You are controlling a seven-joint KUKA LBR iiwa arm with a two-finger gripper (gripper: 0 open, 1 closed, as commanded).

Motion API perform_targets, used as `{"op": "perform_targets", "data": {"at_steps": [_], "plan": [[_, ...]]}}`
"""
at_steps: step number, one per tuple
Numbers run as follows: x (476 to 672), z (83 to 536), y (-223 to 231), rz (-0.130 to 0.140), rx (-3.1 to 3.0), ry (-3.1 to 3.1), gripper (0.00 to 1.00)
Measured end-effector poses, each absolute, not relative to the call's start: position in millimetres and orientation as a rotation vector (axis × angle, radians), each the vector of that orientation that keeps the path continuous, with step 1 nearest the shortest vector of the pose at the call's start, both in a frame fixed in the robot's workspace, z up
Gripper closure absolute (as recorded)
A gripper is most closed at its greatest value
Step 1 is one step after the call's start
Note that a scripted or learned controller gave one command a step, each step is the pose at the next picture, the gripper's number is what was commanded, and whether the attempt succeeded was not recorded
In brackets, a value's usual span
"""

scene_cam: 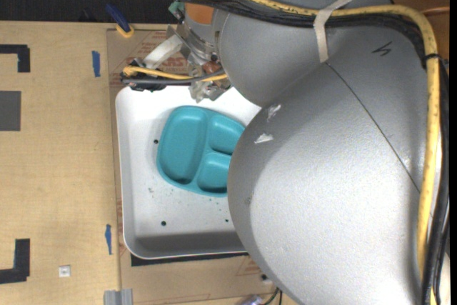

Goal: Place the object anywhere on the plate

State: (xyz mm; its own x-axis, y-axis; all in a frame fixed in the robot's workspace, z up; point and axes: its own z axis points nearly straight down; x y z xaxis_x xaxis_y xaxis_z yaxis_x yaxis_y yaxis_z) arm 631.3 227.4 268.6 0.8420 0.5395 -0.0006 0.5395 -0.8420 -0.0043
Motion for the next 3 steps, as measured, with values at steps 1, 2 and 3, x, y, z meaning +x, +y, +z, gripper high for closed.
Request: {"op": "perform_targets", "data": {"at_steps": [1, 2, 3], "plan": [[631.5, 278, 228, 0.003, -3.009, -0.884, 1.0], [631.7, 287, 228, 0.004, -3.008, -0.886, 1.0], [632.0, 296, 229, 0.004, -3.005, -0.888, 1.0]]}}
